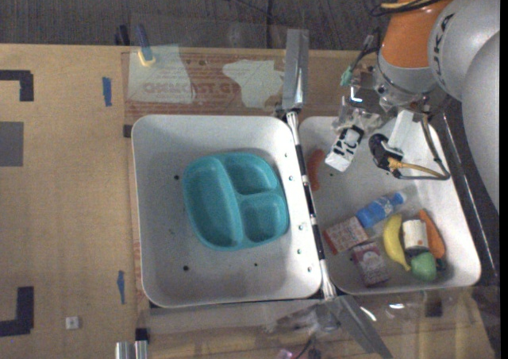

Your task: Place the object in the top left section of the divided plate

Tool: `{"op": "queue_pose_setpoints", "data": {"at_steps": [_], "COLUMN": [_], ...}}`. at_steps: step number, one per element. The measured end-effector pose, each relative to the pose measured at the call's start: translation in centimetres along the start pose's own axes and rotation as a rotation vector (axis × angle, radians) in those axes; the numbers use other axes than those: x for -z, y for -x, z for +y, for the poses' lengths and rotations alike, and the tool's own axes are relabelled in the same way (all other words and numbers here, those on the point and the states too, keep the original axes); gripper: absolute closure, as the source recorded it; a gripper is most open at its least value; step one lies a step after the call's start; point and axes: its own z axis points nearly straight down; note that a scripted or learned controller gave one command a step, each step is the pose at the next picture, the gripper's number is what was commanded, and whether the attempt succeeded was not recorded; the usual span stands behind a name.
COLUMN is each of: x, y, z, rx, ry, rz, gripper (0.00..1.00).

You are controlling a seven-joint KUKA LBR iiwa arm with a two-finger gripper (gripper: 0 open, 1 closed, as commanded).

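**Arm up over the right bin, plate sitting in the left one**

So here's what we've got: the teal divided plate [235, 199] sits roughly in the middle of the left bin [159, 143], tilted a bit, with one big section on its left side and two smaller ones on its right; all three sections look bare to us.

The arm [444, 32] comes in from the right, and the jaws [347, 145] hang over the upper left part of the right bin [464, 266]; we honestly can't tell how they stand, the angle just doesn't give it away.

Just left of them, a reddish object [316, 168] lies against the right bin's left wall; too blurry for us to name.

The rest of the stuff is bunched in the lower half of the right bin: a blue bottle [379, 210], a banana [394, 241], a small white can [413, 235], a carrot [432, 233], something green [424, 268], and two little boxes [346, 233] side by side; all well apart from the plate.

Both bins rest on the tan desk [63, 214], which has bits of blue tape [106, 91] on it.
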Motion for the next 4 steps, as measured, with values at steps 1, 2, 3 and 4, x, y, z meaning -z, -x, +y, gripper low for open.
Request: {"op": "queue_pose_setpoints", "data": {"at_steps": [1,2,3,4], "x": [0.0,0.0,-3.7,-3.6], "y": [-6.7,-11.4,-15.1,-15.0], "z": [-2.9,-4.4,-8.5,-8.4], "rx": [0.226,0.381,0.555,0.554], "ry": [-0.001,0.000,0.000,0.001], "rz": [0.003,0.003,0.003,0.003], "gripper": [1.00,1.00,1.00,0.00]}}
